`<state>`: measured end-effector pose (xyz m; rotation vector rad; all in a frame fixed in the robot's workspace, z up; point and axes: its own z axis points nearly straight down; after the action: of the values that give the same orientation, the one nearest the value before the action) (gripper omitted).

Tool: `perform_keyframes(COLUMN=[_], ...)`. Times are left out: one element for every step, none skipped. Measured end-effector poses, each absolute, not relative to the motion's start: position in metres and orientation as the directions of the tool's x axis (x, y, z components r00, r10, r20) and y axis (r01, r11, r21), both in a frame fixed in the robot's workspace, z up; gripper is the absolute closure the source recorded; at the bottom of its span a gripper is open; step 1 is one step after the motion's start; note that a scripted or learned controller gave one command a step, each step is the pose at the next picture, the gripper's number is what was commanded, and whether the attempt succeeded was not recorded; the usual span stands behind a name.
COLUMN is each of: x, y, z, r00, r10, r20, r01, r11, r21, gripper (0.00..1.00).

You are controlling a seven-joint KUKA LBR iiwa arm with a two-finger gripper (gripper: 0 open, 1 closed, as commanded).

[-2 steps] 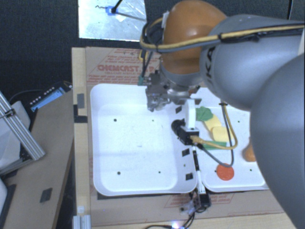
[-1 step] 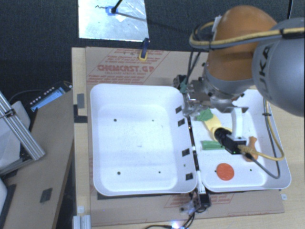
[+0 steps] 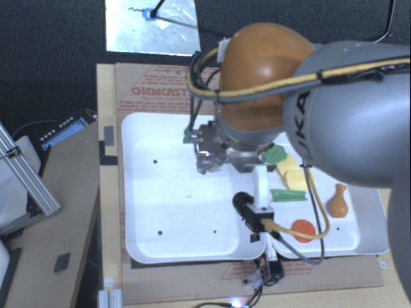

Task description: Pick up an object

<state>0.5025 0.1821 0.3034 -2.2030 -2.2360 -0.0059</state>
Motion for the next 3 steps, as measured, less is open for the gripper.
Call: perform_keyframes(x=[0.487, 0.523, 0.575], y=[0.169, 0.135, 0.136], z=[0.471, 0.463, 0.481], r00=[-0.005, 0.002, 0.0], r10=[1.0, 1.0, 1.0], r20=[0.008, -0.001, 0.0], r01=[1.0, 1.0, 1.0], r11=[0.005, -0.002, 0.0], r21=[0.019, 0.003, 0.006], gripper=[1.0, 1.0, 1.0])
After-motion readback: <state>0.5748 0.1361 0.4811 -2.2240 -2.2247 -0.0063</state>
